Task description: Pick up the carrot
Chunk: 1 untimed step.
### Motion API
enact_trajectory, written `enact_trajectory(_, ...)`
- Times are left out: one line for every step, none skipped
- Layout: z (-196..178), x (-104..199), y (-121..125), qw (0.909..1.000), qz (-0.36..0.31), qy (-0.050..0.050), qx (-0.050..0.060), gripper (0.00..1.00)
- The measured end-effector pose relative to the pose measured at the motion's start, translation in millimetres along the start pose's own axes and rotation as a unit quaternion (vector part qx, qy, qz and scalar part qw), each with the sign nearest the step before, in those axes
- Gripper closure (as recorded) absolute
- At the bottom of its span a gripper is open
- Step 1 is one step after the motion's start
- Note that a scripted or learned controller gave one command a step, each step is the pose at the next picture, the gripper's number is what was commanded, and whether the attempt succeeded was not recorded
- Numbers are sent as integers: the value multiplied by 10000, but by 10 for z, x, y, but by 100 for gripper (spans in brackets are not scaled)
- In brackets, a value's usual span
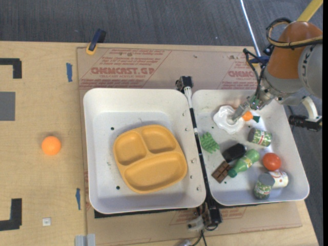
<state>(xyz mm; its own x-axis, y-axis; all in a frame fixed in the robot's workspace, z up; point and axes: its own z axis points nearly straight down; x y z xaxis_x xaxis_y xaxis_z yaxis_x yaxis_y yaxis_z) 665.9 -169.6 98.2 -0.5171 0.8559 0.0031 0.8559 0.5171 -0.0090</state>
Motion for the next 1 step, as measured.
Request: enact_trajectory(-1461, 388, 247, 9997, 217, -40, -76, 100)
